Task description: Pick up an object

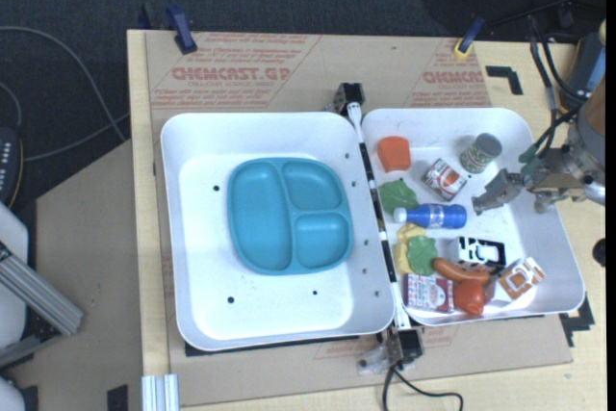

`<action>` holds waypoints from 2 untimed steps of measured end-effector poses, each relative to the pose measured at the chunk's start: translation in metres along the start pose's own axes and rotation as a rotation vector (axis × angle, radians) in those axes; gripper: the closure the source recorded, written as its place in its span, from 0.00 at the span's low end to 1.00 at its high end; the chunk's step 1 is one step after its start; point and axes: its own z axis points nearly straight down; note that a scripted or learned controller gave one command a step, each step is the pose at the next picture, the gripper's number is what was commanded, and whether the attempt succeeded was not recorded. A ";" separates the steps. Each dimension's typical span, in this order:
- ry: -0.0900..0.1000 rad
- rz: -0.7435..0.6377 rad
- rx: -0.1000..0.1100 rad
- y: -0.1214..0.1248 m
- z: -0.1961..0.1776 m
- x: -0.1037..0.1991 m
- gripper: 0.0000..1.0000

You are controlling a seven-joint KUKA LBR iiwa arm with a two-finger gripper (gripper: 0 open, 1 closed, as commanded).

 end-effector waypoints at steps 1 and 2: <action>-0.001 0.000 0.000 0.068 0.083 -0.058 0.00; 0.001 -0.001 0.001 0.137 0.172 0.012 0.00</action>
